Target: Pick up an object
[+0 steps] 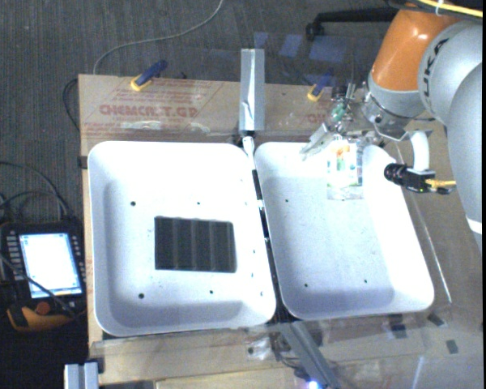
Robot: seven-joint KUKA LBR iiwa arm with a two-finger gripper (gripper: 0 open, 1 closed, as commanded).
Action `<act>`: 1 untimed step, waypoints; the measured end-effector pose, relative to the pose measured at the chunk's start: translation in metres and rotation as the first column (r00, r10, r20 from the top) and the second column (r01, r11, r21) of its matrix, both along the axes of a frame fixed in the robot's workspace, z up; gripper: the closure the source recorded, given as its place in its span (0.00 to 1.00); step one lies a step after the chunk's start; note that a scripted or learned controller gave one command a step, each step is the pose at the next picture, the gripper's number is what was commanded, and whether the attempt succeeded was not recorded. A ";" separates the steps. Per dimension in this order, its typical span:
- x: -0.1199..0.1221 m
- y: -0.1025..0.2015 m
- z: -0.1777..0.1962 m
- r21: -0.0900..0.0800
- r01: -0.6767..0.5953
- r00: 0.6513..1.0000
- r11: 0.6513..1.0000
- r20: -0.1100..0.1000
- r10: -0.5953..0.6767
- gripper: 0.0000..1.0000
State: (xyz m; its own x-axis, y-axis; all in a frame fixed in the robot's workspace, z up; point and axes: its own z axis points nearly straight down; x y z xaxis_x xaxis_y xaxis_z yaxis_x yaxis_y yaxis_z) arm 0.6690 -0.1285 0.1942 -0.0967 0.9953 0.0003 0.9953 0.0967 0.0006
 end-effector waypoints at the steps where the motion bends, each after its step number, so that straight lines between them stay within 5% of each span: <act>1: 0.000 -0.038 -0.088 -0.005 0.171 0.985 0.985 0.003 -0.171 1.00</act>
